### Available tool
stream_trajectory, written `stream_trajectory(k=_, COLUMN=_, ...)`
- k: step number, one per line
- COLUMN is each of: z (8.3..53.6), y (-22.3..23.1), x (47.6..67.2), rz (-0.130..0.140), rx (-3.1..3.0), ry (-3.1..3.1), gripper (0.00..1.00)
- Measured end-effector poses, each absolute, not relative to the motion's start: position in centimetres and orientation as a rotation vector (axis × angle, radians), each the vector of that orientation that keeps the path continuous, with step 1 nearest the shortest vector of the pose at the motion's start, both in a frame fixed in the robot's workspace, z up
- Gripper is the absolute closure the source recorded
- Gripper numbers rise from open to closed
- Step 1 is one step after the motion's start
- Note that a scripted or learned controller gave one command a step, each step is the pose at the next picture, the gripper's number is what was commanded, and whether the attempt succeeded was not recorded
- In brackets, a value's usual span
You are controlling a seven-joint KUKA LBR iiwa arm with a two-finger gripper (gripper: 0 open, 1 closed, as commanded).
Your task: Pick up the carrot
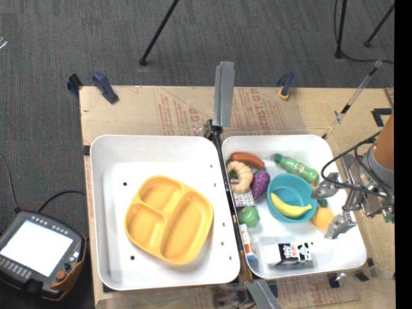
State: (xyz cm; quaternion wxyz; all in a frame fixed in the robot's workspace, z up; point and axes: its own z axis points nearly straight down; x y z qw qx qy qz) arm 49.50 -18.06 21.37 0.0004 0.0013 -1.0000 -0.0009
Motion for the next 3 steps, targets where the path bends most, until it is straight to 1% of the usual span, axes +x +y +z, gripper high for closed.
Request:
stream_trajectory(k=1, z=8.7, y=-19.1, x=52.3, rz=-0.003, rx=0.312, ry=-3.126, gripper=0.0)
stream_trajectory(k=2, z=9.1, y=-21.0, x=50.5, rz=-0.004, rx=-0.051, ry=-3.139, gripper=0.0)
stream_trajectory(k=3, z=10.2, y=-20.7, x=50.8, rz=-0.004, rx=-0.039, ry=-3.144, gripper=1.0)
